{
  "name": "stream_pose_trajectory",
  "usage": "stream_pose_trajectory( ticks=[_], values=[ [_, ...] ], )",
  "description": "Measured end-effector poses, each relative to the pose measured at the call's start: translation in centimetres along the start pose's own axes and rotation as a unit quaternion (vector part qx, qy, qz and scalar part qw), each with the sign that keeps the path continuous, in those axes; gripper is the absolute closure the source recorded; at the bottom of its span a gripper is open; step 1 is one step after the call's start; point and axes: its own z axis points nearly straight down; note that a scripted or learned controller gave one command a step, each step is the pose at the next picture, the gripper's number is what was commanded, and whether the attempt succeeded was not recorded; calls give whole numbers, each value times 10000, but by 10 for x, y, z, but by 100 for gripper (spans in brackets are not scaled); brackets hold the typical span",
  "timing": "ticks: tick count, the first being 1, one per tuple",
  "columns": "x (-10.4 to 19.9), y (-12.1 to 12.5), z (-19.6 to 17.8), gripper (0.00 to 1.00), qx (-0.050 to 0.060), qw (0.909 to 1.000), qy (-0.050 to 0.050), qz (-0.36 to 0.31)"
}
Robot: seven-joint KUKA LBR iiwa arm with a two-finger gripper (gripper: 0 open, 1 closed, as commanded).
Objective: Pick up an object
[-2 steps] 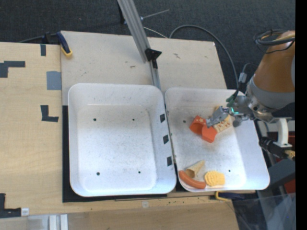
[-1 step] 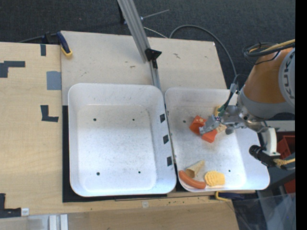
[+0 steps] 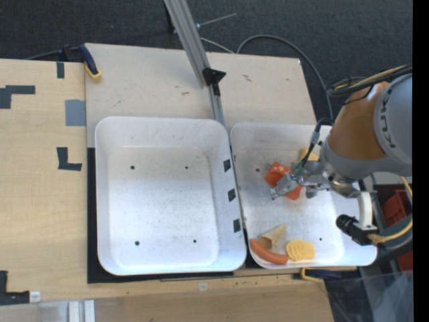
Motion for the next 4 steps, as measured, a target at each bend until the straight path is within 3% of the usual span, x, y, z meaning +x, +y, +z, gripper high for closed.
stream_pose_trajectory(
  ticks=[1,2,4],
  values=[
    [1,-1,54,0,-4,10000,-2,0],
    [1,0,41,100,-10,10000,1,-7],
    [11,5,-58,100,-50,10000,-7,-6]
  ],
)
